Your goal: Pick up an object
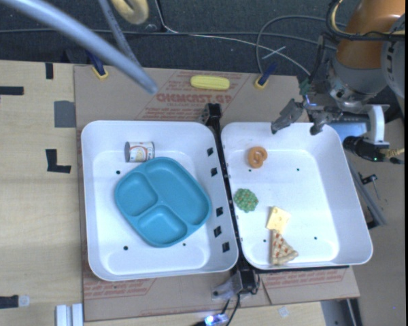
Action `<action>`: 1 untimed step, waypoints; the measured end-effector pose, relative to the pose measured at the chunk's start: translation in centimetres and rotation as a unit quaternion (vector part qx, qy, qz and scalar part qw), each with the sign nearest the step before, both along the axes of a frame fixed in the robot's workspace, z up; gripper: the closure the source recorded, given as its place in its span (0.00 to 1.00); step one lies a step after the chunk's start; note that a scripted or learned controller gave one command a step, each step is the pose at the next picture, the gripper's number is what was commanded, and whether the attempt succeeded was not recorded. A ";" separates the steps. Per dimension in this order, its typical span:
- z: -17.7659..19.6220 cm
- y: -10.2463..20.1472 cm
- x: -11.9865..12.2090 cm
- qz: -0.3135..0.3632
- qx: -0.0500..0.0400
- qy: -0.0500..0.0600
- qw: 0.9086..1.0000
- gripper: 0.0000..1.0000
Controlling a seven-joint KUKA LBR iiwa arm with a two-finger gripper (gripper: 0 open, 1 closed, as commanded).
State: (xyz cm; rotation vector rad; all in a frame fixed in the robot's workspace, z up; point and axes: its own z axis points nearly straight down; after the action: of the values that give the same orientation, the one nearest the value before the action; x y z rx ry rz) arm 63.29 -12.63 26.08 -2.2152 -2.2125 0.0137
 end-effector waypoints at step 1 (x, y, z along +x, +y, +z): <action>0.8 0.0 0.2 0.001 -0.001 -0.006 1.000 0.00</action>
State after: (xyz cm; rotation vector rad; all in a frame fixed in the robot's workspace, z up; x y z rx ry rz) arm 63.50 -12.59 26.84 -2.2190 -2.2227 0.0018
